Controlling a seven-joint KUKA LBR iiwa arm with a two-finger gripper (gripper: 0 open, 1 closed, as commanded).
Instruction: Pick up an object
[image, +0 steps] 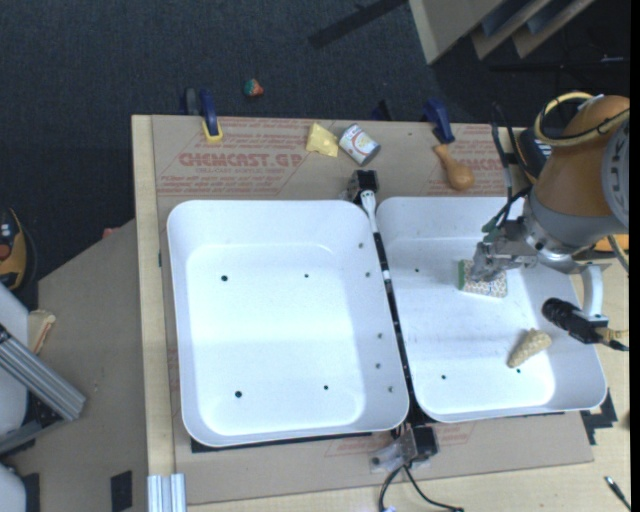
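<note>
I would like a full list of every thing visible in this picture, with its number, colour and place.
bins: two, white, side by side on the bench.
speckled block: one, pale with a green edge, in the right bin, directly under the end effector.
tan piece: one, beige, in the right bin near its right rim.
yellow wedge: one, yellow, on the bench behind the bins.
small box: one, white and grey, beside the yellow wedge.
wooden piece: one, orange-brown, on the bench behind the right bin.
clamps: two, blue and yellow, at the bench's far edge.
arm: one, grey with orange band, over the right bin.
end effector: one, dark, low above the speckled block.
</note>
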